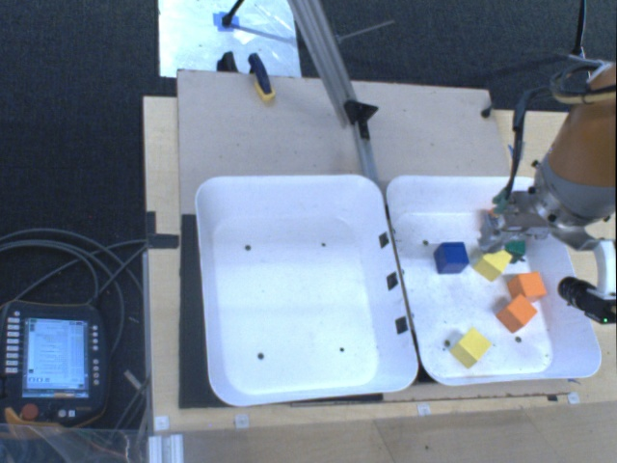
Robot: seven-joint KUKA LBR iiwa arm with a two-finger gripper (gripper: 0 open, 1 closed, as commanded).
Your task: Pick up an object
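Observation:
The right bin point(424, 360) holds several small blocks. A blue cube point(450, 257) lies left of centre, and a yellow block point(493, 264) sits just right of it. Two orange blocks point(526, 285) point(516, 313) lie further right, with another yellow block point(471, 346) near the front. A small dark green piece point(516, 250) shows beside the gripper. My gripper point(501, 234) hangs low over the bin, right above the upper yellow block and beside the blue cube. Nothing can be seen held between its fingers.
The left bin point(217, 220) stands beside the right one, joined by black clips along the shared rim. A slanted metal pole point(328, 51) crosses the back of the bench. A teach pendant point(53, 360) lies far left, off the bench.

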